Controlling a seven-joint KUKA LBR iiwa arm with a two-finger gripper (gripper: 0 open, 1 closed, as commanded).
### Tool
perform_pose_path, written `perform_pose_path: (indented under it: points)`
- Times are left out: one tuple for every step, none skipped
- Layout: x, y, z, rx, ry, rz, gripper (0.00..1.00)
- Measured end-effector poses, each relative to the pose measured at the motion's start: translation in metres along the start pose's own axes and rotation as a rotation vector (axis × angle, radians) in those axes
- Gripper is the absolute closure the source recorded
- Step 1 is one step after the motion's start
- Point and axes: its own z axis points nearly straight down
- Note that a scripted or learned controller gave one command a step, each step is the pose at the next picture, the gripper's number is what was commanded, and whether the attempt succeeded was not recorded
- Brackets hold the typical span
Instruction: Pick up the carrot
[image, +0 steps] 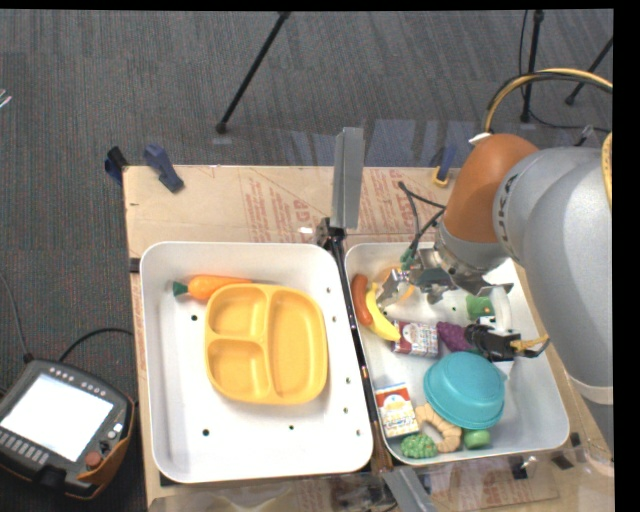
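Grey arm (560, 260) hides right bin (555, 420) far corner; gripper (415, 280) jaw state unclear; carrot (212, 287) partly behind yellow tray (266, 342).

Bright even overhead light, soft shadows, mild glare on white bins (160, 400), slightly soft focus

Arm (560, 250) bent low, wrist down

Carrot (212, 286) apparently touching yellow plate (266, 343).
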Motion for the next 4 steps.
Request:
perform_pose_path:
  points:
    - [0.002, 0.000, -0.009, 0.004, 0.000, -0.008, 1.00]
    - [0.002, 0.000, -0.009, 0.004, 0.000, -0.009, 0.00]
    - [0.007, -0.029, 0.001, 0.002, 0.002, 0.178, 0.00]
    - [0.003, 0.000, 0.000, 0.001, 0.001, 0.481, 0.00]
